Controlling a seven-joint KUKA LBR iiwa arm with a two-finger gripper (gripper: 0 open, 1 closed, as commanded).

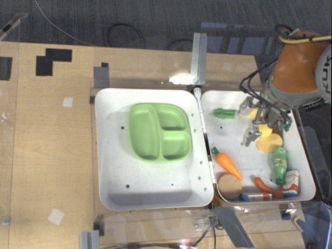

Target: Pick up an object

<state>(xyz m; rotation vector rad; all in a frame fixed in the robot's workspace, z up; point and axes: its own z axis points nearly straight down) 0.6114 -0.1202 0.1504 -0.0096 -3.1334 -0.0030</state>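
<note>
Metal two-finger hand (pixel 258 127) hung over the right white bin (pixel 230 130), finger state untellable, yellow plastic piece (pixel 270 140) just beside it, green bottle (pixel 279 164) below it

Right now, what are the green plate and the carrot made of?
The green plate looks like moulded plastic: one even pale green, smooth, with rounded raised dividers and a soft sheen. The carrot looks like toy plastic too, probably: flat bright orange, smooth, with a stiff green tip. It could be rubber or foam; the view cannot settle it.

Single fixed camera above the bench (pixel 46 139), looking down at a slant, both white bins (pixel 109 191) in frame
</note>
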